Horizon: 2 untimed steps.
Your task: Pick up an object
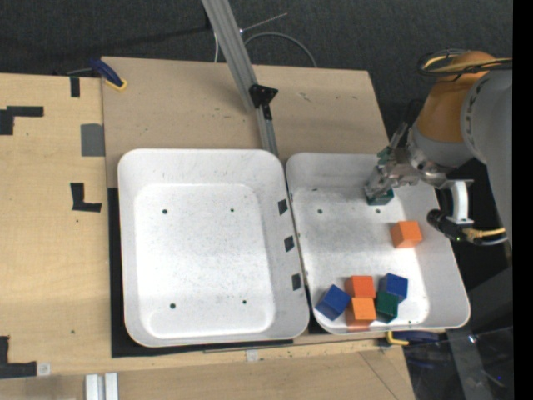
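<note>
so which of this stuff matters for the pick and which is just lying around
For the job:
tool, over the right bin's upper part
right bin
lone orange block
cluster at that bin's near edge: blue block, two orange blocks, green block, second blue block

Just lying about:
left bin
metal bar
blue clamp

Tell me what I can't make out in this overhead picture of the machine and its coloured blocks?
- Pincer, camera view: too small and dark to tell open from shut, or whether the dark bit at its tip is a block.
- Green block, camera view: partly covered by the blue block beside it.
- Lower orange block, camera view: packed against its neighbours, so its sides are hidden.
- Arm, camera view: cut off by the right edge.
</note>
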{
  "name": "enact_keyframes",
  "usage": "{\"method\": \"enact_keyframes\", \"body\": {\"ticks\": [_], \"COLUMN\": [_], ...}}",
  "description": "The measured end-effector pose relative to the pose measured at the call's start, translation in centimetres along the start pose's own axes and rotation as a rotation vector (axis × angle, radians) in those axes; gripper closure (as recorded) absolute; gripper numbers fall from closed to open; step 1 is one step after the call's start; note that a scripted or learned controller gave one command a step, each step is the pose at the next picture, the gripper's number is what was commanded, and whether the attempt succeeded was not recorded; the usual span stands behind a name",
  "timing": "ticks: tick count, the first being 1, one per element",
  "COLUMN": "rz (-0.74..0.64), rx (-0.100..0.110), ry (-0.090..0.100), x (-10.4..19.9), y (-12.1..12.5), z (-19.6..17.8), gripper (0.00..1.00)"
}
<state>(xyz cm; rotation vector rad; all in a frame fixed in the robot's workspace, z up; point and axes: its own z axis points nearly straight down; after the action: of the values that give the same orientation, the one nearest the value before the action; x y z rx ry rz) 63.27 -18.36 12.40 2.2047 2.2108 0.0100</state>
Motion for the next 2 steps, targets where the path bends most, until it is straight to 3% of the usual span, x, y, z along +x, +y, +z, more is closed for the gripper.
{"method": "enact_keyframes", "body": {"ticks": [1,2], "rz": [0.002,0.001], "rx": [0.016,0.014], "ry": [0.008,0.007], "x": [-0.6,-1.4], "y": [0.1,0.6], "z": [-4.5,-9.3], "gripper": [1.0,1.0]}}
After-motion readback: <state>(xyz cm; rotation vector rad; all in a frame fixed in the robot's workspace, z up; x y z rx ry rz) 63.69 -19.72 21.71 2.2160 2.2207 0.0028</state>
